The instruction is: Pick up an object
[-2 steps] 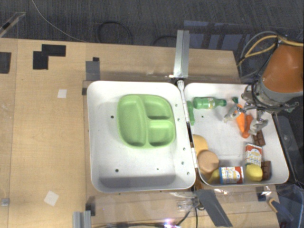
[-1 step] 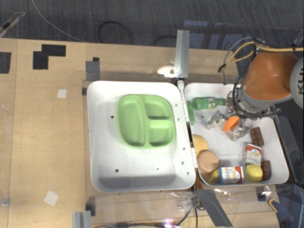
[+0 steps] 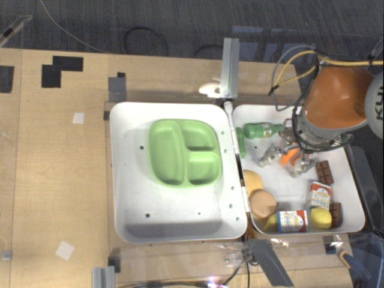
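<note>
The arm has its gripper (image 3: 292,158) down inside the right bin (image 3: 354,221), over that bin's far half, and the orange piece (image 3: 290,155) is the thing it seems to be after. That small orange piece sits right at the fingers, almost under the wrist, with grey metal on either side of it. From where I stand I cannot tell whether the fingers are wide, narrow, or closed on it; the big orange band of the arm hides most of the hand, and what shows is a blur of silver and orange.

So the relation that matters is a short one: the orange piece lies directly at the fingertips, if anything a touch toward the green bottle (image 3: 259,130). That bottle lies on its side just beyond the orange piece, its long axis running along the bin's far wall, cap end pointing at the gripper. I would judge it the nearest thing that could get knocked or caught by mistake.

Away from the orange piece, toward the near wall, are a chocolate bar (image 3: 324,172), a small carton (image 3: 320,195), a can on its side (image 3: 292,221), a lemon (image 3: 321,218) and a bread roll (image 3: 262,203), all well apart from the fingers. The left bin (image 3: 129,221) holds a green divided tray (image 3: 183,152).

Whether anything is truly gripped, I could not say.
</note>
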You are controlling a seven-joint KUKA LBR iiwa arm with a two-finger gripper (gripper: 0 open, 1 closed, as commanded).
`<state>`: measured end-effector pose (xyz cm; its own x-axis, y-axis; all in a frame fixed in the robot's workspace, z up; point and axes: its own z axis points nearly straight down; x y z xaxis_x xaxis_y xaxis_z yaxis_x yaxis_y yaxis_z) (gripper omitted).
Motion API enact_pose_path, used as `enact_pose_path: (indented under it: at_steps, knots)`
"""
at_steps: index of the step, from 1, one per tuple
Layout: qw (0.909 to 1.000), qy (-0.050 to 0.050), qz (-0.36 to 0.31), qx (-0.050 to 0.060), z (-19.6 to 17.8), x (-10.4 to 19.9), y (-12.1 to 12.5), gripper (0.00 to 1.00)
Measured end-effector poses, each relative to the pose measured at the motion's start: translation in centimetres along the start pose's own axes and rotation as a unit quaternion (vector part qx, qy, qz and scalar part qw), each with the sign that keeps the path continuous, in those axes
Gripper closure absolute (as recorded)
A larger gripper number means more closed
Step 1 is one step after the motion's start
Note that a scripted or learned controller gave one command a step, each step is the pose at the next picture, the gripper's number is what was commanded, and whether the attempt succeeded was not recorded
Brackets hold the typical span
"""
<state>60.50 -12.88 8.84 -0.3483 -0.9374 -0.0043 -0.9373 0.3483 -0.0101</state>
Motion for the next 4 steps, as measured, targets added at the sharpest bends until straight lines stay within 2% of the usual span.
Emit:
enact_pose_path:
  at_steps: [1,2,3,4]
  knots:
    - [0.9998,0.0,-0.019,0.0,0.0,-1.7,1.4,0.0]
    - [0.9998,-0.003,-0.02,0.006,-1.5,-2.1,1.1,1.0]
    - [1.0,-0.001,0.005,0.004,-13.6,-1.0,-4.0,1.0]
    - [0.9994,0.0,-0.035,-0.001,-0.8,0.1,3.3,1.0]
